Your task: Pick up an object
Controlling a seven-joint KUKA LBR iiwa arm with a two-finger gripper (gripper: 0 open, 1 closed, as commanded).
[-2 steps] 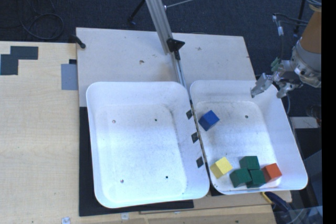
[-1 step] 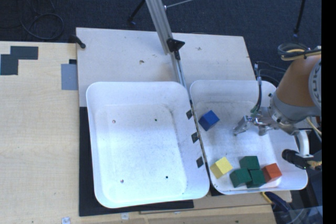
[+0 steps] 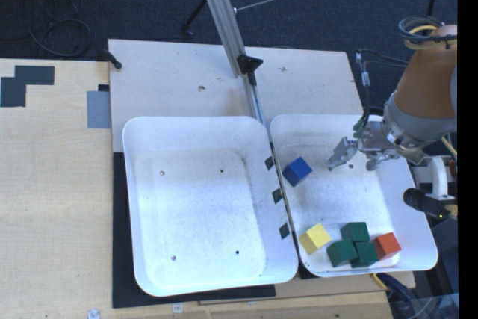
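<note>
From my station I see the claw (image 3: 345,154) over the right bin (image 3: 418,254), near its upper middle, fingers spread with nothing between them. The blue cube (image 3: 296,170) lies to the claw's left and slightly lower on the bin floor — near, but apart from the fingers. It is a small, matte, sharp-edged block. Along the bin's lower edge sit a yellow cube (image 3: 314,237), two green blocks (image 3: 352,244) touching each other, and an orange block (image 3: 387,243) just beside them, well apart from the claw. Both bins are shallow, smooth white plastic with rounded corners; the left bin (image 3: 142,160) stands beside the right on the pale tabletop (image 3: 172,75).
</note>
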